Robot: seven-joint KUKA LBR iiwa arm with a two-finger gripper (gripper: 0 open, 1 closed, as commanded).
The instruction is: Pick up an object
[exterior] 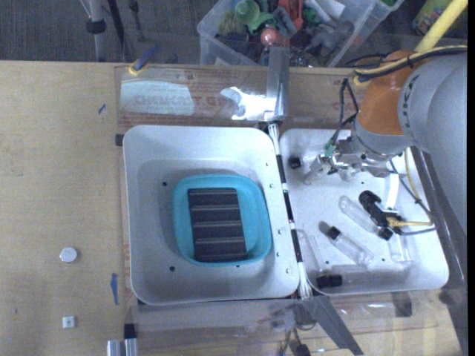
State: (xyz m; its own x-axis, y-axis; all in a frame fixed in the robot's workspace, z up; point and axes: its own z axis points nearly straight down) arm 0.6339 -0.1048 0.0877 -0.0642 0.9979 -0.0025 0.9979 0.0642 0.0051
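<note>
Tool [338, 160] hangs over the right bin [427, 273], grip state impossible to tell; the clear plastic tube [349, 245] below looks light, slippery, best pinched mid-length.

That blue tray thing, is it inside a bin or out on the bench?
Inside. The blue tray lies flat on the floor of the left bin, whose white walls surround it.

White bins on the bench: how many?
2. The left bin holds a blue tray; the right bin lies beside it, under the gripper.
</note>
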